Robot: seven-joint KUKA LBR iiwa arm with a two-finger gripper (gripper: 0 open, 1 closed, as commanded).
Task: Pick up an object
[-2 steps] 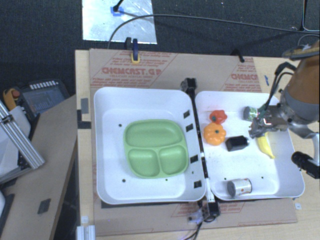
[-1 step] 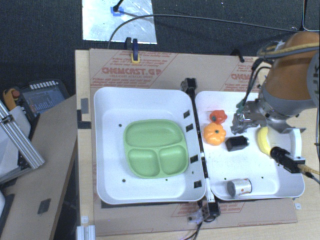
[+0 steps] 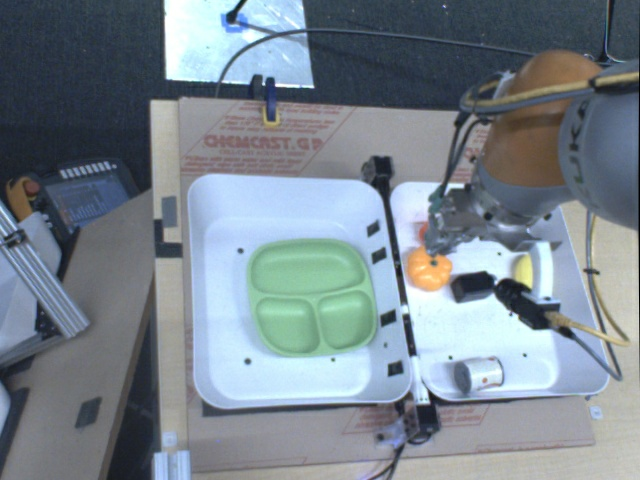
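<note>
An orange pumpkin-like toy (image 3: 429, 272) lies at the left side of the right bin (image 3: 570, 363), close to the divider. My gripper (image 3: 437, 238) hangs just above its far edge, pointing down at it. A small red thing (image 3: 424, 230) peeks out beside the gripper, mostly hidden by it. A silver can with a red end (image 3: 478, 374) lies on its side near the bin's front wall. A yellow banana-like piece (image 3: 521, 266) rests at the right, partly covered by the wrist.
The left bin (image 3: 215, 218) holds a green three-part plate (image 3: 308, 296) in its middle. Between the two bins runs a black hinged strip (image 3: 392, 268). The arm's grey and orange body (image 3: 540, 138) looms over the right bin's far half.
</note>
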